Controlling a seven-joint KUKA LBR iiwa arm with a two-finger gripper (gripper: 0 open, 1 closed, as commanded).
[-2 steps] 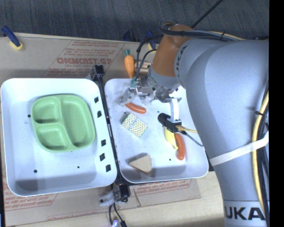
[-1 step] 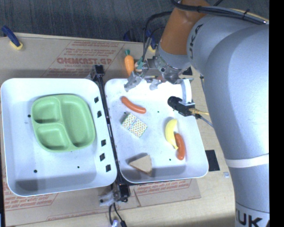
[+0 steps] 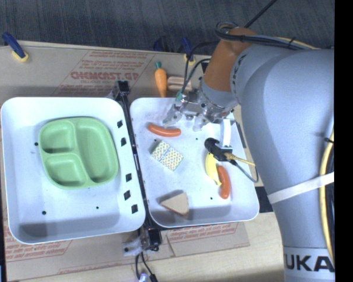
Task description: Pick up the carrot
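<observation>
A green sectioned plastic plate (image 3: 78, 151) lies in the left white bin (image 3: 12, 175). The right white bin (image 3: 242, 207) holds an orange sausage (image 3: 163, 130) far, a patterned square sponge (image 3: 166, 155) centrally, and a wedge-shaped bread slice (image 3: 175, 203) near. An orange carrot (image 3: 160, 81) lies outside, beyond its far rim.

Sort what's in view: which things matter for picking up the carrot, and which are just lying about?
For the job:
carrot, on the cardboard beyond the right bin
gripper

Lying about:
two sausages
banana
patterned packet
bread wedge
green divided plate
</observation>
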